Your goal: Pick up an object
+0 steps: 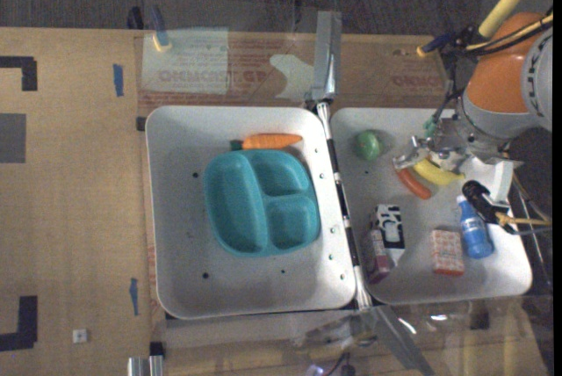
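The end effector (428, 156) is hovering low over the right bin (518, 278), directly above a yellow banana (436, 173) lying beside an orange item (413, 183), presumably lining up a grasp; its finger state cannot be told.

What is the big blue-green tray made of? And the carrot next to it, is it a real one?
The teal tray looks like molded plastic: one even color, rounded divided sections, soft sheen. The carrot is probably a plastic toy: its orange is very smooth and uniform, with a neat green tip. From this far up, I can't be fully sure.
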You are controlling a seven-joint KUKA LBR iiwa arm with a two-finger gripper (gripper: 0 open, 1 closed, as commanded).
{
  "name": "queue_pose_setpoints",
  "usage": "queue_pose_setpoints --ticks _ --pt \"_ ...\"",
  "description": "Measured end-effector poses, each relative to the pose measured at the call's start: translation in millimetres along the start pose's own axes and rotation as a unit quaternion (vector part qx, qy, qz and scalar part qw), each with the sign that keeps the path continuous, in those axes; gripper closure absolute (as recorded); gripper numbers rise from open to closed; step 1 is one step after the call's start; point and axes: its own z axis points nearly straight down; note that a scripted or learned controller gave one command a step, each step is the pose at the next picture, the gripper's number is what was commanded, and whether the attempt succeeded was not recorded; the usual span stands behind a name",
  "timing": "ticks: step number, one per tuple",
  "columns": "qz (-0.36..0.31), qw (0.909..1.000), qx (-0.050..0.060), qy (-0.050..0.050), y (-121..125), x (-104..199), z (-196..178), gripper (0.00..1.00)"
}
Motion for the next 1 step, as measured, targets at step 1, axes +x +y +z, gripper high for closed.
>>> queue_pose_setpoints --ticks 1 --pt "0.003 1.0000 -0.002 -0.001 0.6 -2.9 -10.7 1.00"
